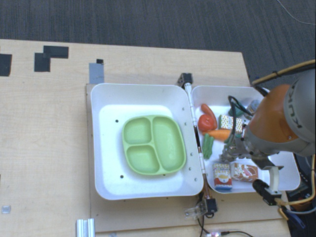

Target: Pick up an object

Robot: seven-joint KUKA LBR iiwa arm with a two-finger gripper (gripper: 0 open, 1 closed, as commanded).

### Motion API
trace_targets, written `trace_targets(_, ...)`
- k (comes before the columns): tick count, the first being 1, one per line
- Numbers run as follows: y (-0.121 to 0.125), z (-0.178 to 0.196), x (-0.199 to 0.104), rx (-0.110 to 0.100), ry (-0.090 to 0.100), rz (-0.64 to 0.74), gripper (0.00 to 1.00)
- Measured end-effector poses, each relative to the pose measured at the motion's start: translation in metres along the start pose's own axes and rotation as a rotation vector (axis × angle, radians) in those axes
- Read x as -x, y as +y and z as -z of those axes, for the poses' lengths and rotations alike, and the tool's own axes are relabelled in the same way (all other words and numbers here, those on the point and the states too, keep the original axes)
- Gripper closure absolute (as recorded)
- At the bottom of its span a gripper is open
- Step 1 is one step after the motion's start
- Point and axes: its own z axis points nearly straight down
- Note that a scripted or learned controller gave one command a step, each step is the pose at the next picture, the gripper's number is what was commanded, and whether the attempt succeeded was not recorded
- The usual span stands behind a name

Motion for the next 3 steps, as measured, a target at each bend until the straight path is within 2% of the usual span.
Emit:
trace_targets(1,0.000,0.000,0.000,0.000,0.000,0.000,0.00)
trace_targets(2,0.001,0.010,-0.001,0.003,0.000,0.003,1.00)
trace_targets(3,0.001,0.010,-0.001,0.003,0.000,0.002,0.00)
